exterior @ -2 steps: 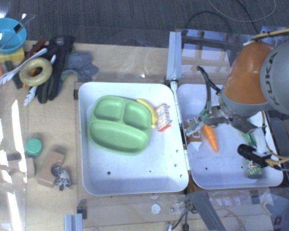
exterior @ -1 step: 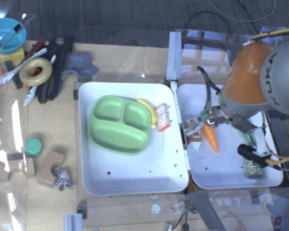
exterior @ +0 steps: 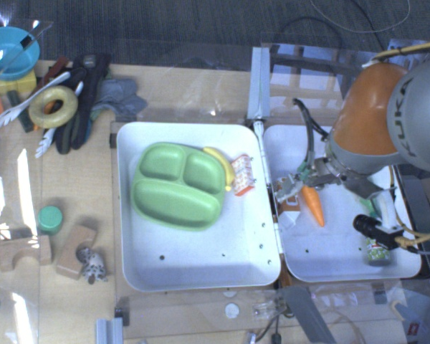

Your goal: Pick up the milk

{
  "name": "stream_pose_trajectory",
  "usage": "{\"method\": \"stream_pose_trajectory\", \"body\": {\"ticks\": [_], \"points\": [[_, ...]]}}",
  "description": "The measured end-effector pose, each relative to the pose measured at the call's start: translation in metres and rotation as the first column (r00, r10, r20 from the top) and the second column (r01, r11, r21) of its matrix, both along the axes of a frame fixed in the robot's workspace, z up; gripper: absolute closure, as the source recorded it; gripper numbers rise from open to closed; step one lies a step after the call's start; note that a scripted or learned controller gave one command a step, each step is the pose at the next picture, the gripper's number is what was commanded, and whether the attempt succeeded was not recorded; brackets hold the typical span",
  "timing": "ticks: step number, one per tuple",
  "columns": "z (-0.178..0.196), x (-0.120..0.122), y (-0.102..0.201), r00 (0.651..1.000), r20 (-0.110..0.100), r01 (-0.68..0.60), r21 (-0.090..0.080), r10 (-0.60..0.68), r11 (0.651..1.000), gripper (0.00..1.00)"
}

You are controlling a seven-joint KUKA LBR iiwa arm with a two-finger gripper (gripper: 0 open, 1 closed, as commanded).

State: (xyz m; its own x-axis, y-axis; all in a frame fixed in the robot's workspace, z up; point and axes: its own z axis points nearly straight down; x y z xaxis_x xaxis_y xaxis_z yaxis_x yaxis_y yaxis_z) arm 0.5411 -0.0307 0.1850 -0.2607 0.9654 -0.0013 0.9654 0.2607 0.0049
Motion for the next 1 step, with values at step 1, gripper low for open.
{"method": "stream_pose_trajectory", "body": {"ticks": [1], "points": [[0.0000, 0.0000, 0.0000, 1.000, 0.000, 0.000, 0.000, 0.000, 1.000, 0.00]]}}
